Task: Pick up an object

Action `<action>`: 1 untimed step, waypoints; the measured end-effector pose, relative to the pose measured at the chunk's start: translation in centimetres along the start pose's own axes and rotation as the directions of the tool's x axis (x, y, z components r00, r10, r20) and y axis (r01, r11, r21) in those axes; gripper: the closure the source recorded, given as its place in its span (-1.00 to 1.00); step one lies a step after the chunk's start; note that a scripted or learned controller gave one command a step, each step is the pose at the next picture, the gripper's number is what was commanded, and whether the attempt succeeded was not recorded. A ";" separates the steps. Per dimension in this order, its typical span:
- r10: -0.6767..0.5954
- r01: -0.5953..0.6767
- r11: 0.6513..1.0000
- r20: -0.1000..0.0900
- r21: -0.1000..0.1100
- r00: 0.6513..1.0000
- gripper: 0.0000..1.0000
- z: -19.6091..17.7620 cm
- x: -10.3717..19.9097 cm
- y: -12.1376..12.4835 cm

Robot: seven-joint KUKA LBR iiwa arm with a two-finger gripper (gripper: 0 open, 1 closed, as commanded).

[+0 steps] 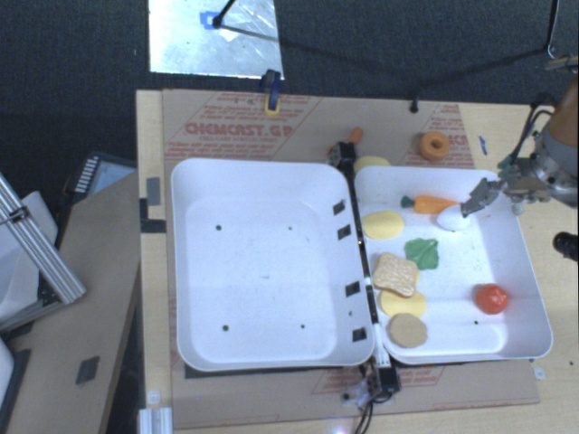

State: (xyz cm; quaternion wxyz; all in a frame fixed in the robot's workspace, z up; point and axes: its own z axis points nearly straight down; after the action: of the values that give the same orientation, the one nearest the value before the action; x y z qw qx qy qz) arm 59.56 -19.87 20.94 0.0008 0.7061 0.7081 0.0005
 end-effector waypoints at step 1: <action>-0.007 0.007 1.000 -0.004 0.006 1.000 -1.00 12.8 5.0 4.3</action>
State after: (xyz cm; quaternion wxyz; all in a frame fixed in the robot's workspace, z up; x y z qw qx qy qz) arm 63.85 -14.85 8.13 -0.0028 0.7038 0.7104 -0.0003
